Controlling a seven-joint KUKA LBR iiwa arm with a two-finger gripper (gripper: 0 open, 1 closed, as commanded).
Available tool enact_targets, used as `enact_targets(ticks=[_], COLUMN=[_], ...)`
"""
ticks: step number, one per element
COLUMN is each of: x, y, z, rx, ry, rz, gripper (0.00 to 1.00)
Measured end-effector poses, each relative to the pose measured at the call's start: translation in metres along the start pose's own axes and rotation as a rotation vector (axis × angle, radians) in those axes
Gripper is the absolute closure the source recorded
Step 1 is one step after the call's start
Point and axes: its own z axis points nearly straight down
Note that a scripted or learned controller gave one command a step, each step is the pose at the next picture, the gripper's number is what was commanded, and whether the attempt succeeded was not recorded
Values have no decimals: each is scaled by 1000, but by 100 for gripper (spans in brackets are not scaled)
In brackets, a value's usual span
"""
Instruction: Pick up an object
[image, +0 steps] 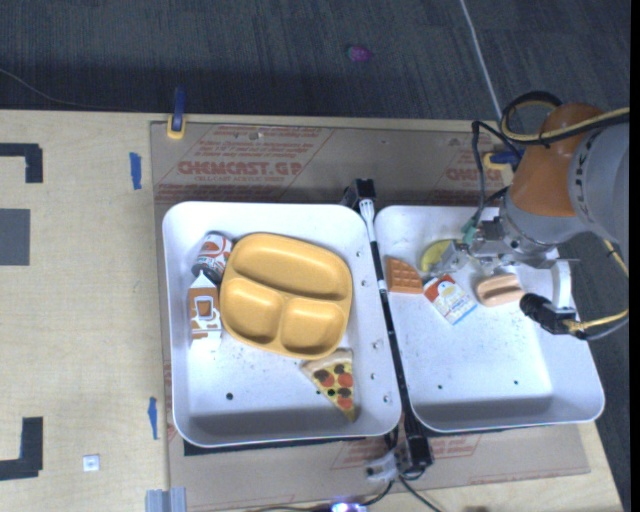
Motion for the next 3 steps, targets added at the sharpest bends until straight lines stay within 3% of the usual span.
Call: enact_targets(ticks=[1,2,3], x=[1,72,71], y=[2,-34,-35], z=[-12,-96,-95], rx=[-7,9,10], ry=[1,3,3], rz=[1,-1,0], gripper=[100,100,0])
